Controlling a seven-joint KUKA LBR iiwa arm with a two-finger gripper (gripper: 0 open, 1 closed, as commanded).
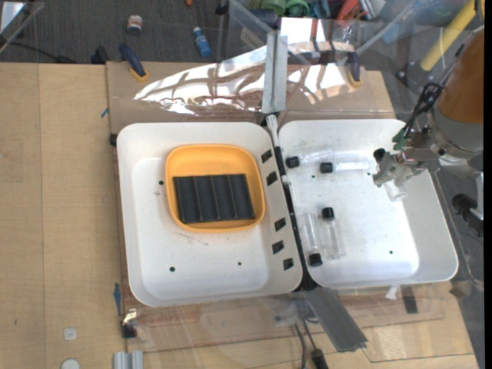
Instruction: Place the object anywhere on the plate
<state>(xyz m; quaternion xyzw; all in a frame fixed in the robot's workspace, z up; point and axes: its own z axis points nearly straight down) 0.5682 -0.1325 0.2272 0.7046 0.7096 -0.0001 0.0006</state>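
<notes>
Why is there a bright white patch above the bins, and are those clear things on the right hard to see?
In the camera view, glare washes out the shiny sheet behind the bins; the clear vials in the right bin nearly vanish against white; the yellow plate stays sharp.

— What's on the desk (54,206)?
— Two white bins touching side by side: the left bin (146,275) and the right bin (430,260), with black tabs (278,225) along the seam.
— And behind them?
— A crinkled shiny sheet (200,91), then a clear tub (254,10) of colourful bits. A small blue bottle (201,42) lies on the floor nearby.
</notes>
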